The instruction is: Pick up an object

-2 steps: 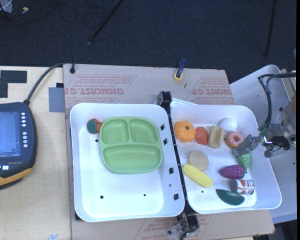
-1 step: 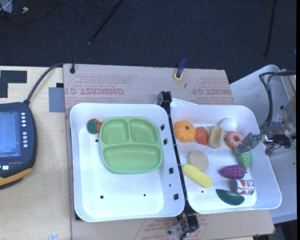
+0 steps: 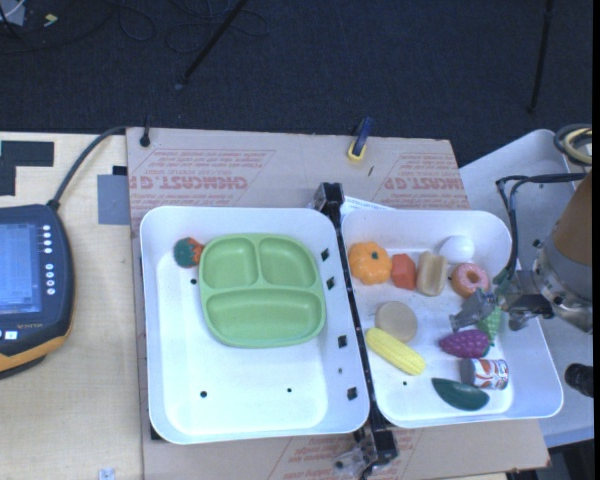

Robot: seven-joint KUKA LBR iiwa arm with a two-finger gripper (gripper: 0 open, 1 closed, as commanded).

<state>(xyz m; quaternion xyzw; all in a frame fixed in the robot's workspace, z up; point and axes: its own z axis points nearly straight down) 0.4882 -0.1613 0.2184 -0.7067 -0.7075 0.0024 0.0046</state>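
Your tool point(image 3: 483, 311) sits low over the right shallow white bin point(image 3: 525, 408), among the toy food by the pink frosted doughnut point(image 3: 469, 278) and the purple plastic grape bunch point(image 3: 464, 344), but you cannot tell whether it is apart or clamped on anything. Dark metal hides part of a green leafy piece point(image 3: 494, 321) there, and the grey arm point(image 3: 570, 268) is cut off at the right. The small red-and-white can's point(image 3: 489, 373) label is unreadable, and the brown cardboard point(image 3: 230, 173) on the desk carries reversed red lettering.
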